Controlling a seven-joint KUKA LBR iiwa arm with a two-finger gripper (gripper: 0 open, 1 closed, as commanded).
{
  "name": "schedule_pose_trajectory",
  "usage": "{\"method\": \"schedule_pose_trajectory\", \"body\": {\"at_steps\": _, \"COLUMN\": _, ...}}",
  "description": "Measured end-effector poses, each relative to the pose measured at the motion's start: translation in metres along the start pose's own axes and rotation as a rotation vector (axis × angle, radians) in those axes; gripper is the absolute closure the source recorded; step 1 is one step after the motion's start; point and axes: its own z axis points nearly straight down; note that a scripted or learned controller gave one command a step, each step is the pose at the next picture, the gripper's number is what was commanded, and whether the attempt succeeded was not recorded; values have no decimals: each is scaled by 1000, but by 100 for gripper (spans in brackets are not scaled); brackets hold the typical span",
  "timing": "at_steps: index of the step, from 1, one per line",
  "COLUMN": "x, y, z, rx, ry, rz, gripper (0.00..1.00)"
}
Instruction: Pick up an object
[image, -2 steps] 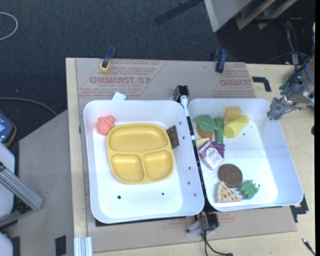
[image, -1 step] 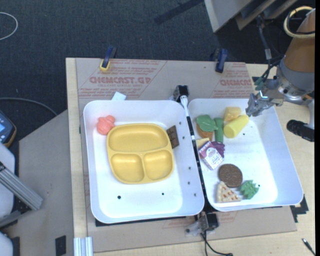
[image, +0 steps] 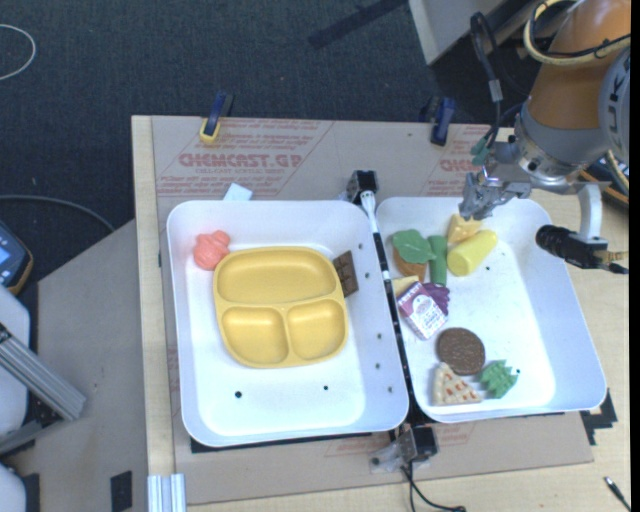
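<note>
Camera view: gripper (image: 478, 203) low over the right bin's (image: 560, 330) far end, fingertips at a yellow wedge (image: 461, 229). Whether it grips: cannot tell. Yellow cylinder (image: 472, 252) just below, green piece (image: 412, 245) leftward. Left bin (image: 190, 330) bears yellow divided tray (image: 279, 304).

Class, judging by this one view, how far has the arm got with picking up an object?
Done: the gripper has reached the right bin, at its far edge. In hand: it sits just above the yellow wedge and yellow cylinder. Left: nothing looks lifted; the toys lie in the bin.
</note>
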Motion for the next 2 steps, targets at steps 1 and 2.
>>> {"method": "schedule_pose_trajectory", "body": {"at_steps": 1, "x": 33, "y": 19, "z": 1, "rx": 1, "ry": -1, "rz": 3, "gripper": 100}}
{"method": "schedule_pose_trajectory", "body": {"at_steps": 2, "x": 28, "y": 12, "z": 19, "rx": 9, "ry": -1, "rz": 7, "gripper": 100}}
